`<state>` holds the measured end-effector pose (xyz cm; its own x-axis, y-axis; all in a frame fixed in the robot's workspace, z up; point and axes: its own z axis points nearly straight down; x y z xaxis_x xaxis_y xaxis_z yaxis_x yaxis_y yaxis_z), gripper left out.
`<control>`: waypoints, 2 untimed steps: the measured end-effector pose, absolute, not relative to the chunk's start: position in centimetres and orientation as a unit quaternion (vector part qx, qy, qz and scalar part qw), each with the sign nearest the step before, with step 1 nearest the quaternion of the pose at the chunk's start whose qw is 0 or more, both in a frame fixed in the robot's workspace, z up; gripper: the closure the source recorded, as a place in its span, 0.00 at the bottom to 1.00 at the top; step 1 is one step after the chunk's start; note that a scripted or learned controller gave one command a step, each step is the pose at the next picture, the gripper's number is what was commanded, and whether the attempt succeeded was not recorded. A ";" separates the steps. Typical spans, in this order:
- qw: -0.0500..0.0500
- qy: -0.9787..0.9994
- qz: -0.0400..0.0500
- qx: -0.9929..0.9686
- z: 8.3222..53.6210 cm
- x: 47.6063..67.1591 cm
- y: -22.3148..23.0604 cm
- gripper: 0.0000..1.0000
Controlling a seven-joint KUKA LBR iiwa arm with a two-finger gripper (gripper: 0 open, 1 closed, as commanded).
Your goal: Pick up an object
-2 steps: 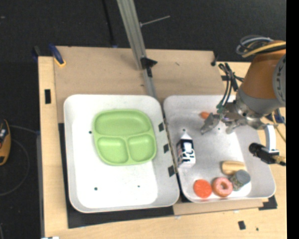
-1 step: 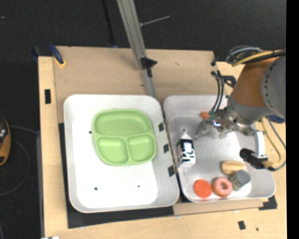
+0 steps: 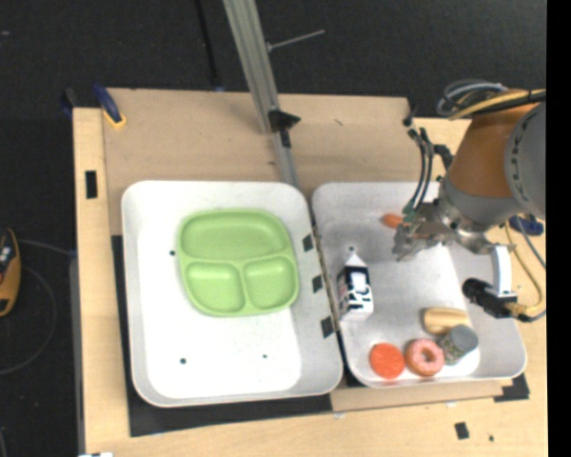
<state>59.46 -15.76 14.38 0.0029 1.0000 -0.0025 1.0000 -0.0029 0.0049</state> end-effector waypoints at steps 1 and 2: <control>0.003 0.708 0.002 0.706 20.2 59.1 -15.1 1.00; 0.004 0.708 0.002 0.706 26.3 58.7 -14.8 1.00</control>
<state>58.66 -14.75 26.35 -0.0034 1.0000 -0.0022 1.0000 0.0035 0.0078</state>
